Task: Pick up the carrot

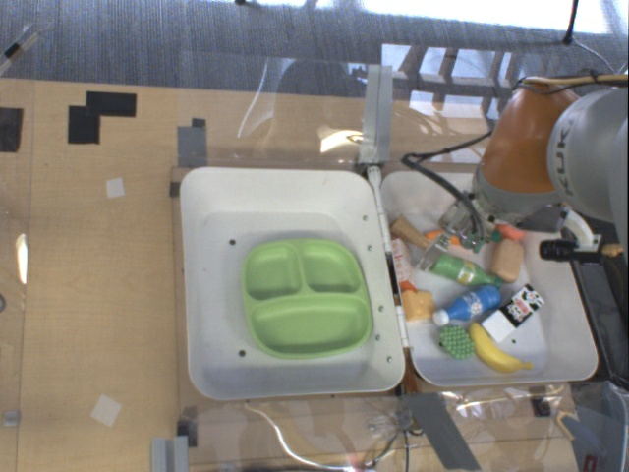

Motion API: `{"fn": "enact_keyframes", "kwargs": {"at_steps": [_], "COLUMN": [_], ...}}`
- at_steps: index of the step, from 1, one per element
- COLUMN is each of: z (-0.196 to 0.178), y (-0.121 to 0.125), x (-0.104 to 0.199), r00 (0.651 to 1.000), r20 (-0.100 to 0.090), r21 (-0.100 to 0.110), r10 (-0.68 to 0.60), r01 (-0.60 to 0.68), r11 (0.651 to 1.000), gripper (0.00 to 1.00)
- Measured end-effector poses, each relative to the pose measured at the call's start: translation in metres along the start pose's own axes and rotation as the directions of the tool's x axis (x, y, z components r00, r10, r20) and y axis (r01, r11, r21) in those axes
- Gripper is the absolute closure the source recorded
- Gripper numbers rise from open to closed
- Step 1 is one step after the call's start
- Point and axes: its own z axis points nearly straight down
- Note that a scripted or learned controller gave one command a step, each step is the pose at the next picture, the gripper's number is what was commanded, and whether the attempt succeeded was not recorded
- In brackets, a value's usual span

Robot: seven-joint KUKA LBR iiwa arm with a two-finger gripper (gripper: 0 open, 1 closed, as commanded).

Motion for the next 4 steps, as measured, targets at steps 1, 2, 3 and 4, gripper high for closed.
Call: {"fn": "enact_keyframes", "kwargs": {"at_steps": [1,2,3,4], "z": [0.002,0.002,0.002,0.001], "y": [0.019,-0.031,0.008,-0.013], "x": [-0.001,-0.022,0.002,0.002], "r00": [0.982,0.999,0.988,0.985], "r20": [-0.005,-0.005,-0.005,-0.005], "r21": [0.004,0.003,0.003,0.003], "r10": [0.191,0.036,0.153,0.175], "r01": [-0.191,-0.036,-0.153,-0.175], "r11": [0.982,0.999,0.988,0.985], "gripper": [0.00,0.00,0.00,0.00]}}
